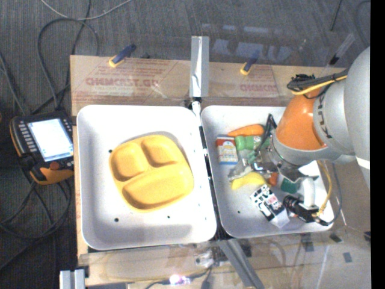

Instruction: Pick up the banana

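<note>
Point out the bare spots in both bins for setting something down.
Left bin: bare strips around the yellow tray, widest along its near edge. Right bin: bare near-left corner below the banana. Crowded around the gripper.

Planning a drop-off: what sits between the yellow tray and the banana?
In the camera view, the two bins' adjoining walls separate the yellow tray from the banana, then bare white floor of the right bin.

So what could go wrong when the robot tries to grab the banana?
The banana lies squeezed among a carrot, a small box and a green toy, so the gripper might pinch a neighbour instead. The arm also covers part of the banana, so it could slip out unnoticed.
</note>
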